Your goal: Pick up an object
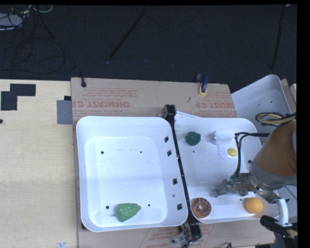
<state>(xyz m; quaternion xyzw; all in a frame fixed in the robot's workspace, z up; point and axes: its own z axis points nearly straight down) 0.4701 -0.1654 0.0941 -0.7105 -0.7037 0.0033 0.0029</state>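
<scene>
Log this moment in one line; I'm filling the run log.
gripper: low in right bin | nearest: donut, orange ball | held: nothing seen

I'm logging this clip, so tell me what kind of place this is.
Probably a robotics lab's grasping test bench: a robot arm reaches over two white bins of small toy-like objects such as an orange ball, with loose cables on the floor behind.
</scene>
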